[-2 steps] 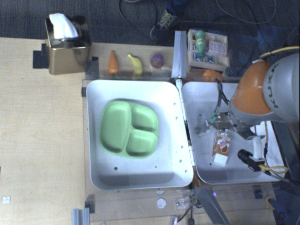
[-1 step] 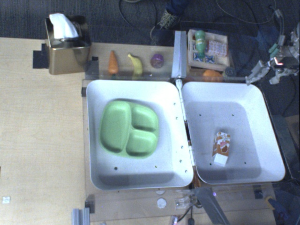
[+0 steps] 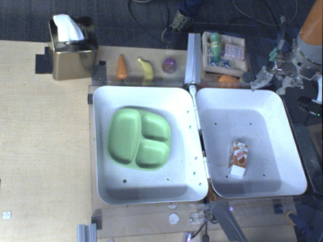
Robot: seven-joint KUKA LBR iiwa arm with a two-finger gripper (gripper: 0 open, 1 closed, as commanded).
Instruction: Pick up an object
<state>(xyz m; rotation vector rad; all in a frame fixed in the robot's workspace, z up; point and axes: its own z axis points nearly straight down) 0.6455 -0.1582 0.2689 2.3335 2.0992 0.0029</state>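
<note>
In the camera view, two shallow white bins were seen side by side on the bench. The right bin (image 3: 282,135) was taken as the landmark. Inside it, toward its near side and somewhat right of its centre, a small carton (image 3: 237,159) in orange, brown and white was lying flat on the floor, apart from every wall.

Just left of the right bin, touching it along a shared edge, the left bin (image 3: 101,150) was placed. A green divided tray (image 3: 139,137) with three compartments was resting on its floor.

Beyond the far right corner of the right bin, outside its rim, the gripper (image 3: 275,74) was held at the end of the grey arm, whose orange band (image 3: 313,21) was visible at the upper right. Nothing was seen between its fingers; whether the jaws were apart or together could not be told.

Behind the left bin, on a narrow ledge, a carrot (image 3: 121,67), a banana (image 3: 146,69) and a purple ball (image 3: 169,64) were lined up. Directly behind the right bin, a flat boxed toy set (image 3: 224,51) was lying. Far to the left of both bins, a tan tissue box (image 3: 70,49) was standing.
</note>
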